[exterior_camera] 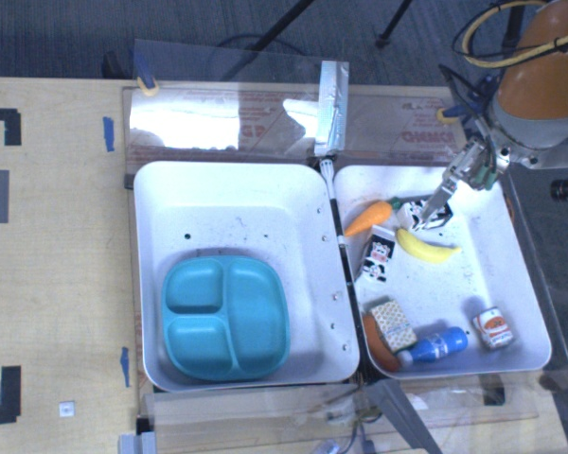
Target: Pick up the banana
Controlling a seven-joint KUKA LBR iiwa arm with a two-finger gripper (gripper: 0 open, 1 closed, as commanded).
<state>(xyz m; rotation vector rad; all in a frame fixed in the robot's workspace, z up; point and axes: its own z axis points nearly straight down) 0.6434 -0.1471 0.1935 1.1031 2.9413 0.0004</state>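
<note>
The yellow banana (pixel 428 247) lies flat, curved, in the right bin's upper middle.

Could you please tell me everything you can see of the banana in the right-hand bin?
The small yellow banana looks smooth and glossy, probably a plastic toy. It lies flat on the floor of the right white bin, in its upper middle part, curved with its ends turned upward in the view. One end reaches toward a black-and-white printed card on its left; an orange carrot lies up and to the left. The gripper hangs just above the banana's upper edge; whether they touch cannot be told.
</note>
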